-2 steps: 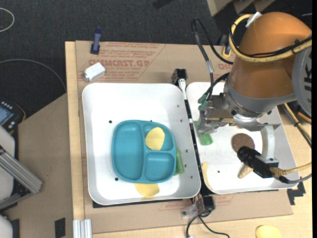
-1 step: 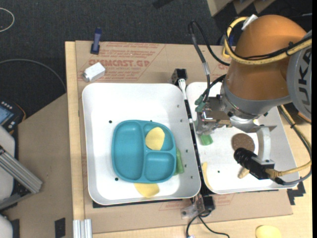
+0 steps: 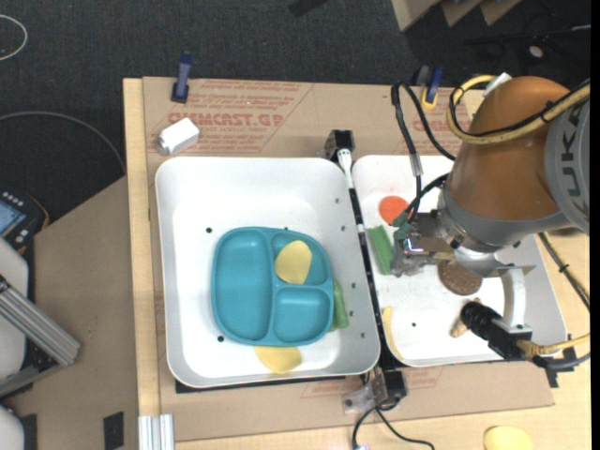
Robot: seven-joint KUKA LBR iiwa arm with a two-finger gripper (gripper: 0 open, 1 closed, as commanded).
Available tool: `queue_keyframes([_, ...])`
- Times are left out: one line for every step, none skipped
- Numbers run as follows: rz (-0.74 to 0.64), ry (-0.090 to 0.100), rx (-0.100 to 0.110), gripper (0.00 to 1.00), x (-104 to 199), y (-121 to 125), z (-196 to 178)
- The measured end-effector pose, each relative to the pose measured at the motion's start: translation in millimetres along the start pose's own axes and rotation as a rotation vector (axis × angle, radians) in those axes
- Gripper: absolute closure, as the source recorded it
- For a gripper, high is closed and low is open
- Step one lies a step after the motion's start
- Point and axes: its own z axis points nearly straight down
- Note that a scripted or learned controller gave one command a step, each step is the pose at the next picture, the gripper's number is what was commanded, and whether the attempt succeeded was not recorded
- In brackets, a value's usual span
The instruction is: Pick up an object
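Gripper [image 3: 409, 247] is hanging low over the left part of the right bin [image 3: 412, 345], and the arm's own bulk is covering most of it. I cannot tell whether it is apart or together. Nothing is showing as held, so I am judging the pick as not yet made: grasp and lift are both left to do.

Nearest candidate is a green block [image 3: 380, 248], lying along the bin's left wall, just beside the gripper. An orange object [image 3: 392, 207] is sitting just behind the block, and a brown disc [image 3: 461, 277] is lying near the gripper's other side (partly under the wrist).

The wall is crowding the green block, which is looking like the main hindrance to closing on it.

Left bin [image 3: 178, 251] is holding a teal divided plate [image 3: 246, 289] with a yellow piece [image 3: 293, 262] in its upper right compartment. A second yellow piece [image 3: 278, 356] is lying in front of the plate, and a green strip [image 3: 339, 307] is lying against its right edge. All of these are well apart from the gripper.
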Motion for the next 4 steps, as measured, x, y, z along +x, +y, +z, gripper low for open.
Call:
queue_keyframes([-0.017,0.004,-0.014,1.0,85,0,-46])
queue_keyframes([-0.013,0.007,-0.027,1.0,113,0,-187])
queue_keyframes([0.004,-0.002,0.001,1.0,22,-1,-105])
queue_keyframes([-0.008,0.001,-0.004,1.0,47,0,-83])
